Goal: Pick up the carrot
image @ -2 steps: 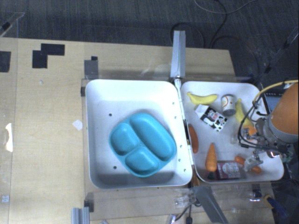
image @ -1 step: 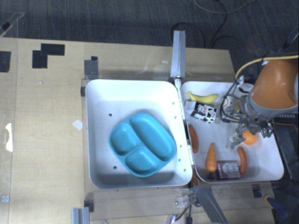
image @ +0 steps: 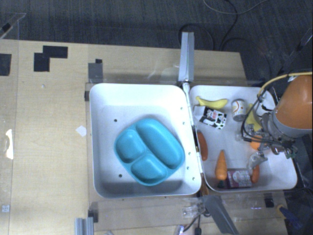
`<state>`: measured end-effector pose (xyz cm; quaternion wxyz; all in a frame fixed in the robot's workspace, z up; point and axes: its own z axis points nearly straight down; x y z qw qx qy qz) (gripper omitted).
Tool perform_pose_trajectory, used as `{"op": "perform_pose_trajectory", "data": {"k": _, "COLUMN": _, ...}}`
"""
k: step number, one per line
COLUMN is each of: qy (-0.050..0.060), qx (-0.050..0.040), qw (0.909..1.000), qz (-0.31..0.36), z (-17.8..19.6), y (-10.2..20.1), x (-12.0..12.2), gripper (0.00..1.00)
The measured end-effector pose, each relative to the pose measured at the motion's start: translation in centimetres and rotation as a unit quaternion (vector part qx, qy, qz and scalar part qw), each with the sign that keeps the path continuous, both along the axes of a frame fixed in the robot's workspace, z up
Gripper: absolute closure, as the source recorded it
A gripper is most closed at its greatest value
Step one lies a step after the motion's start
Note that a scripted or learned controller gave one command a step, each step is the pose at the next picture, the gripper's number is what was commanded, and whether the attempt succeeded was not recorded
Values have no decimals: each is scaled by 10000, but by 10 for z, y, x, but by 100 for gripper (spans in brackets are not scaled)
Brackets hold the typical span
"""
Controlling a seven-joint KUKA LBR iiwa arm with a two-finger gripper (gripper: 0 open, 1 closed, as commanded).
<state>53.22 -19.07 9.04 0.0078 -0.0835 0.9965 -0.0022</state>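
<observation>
Tool (image: 256, 159) hangs over the right bin (image: 288, 182); its grip state cannot be told. One carrot (image: 221, 165) lies just left, beside one banana (image: 212, 102) and one can (image: 238, 107).

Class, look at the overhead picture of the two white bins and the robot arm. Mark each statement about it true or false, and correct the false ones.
1. The blue divided plate lies in the left bin. True.
2. The carrot lies in the left bin. False: it lies in the right bin, near the front.
3. A banana lies near the back of the right bin. True.
4. The gripper holds the carrot. False: the carrot lies apart from it on the bin floor.
5. The plate has three compartments. True.
</observation>
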Motion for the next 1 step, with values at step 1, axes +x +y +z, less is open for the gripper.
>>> {"op": "perform_pose_trajectory", "data": {"k": 1, "qy": 13, "qx": 7, "qw": 9960, "qz": -896, "z": 0, "y": 1, "x": 11, "gripper": 0}}
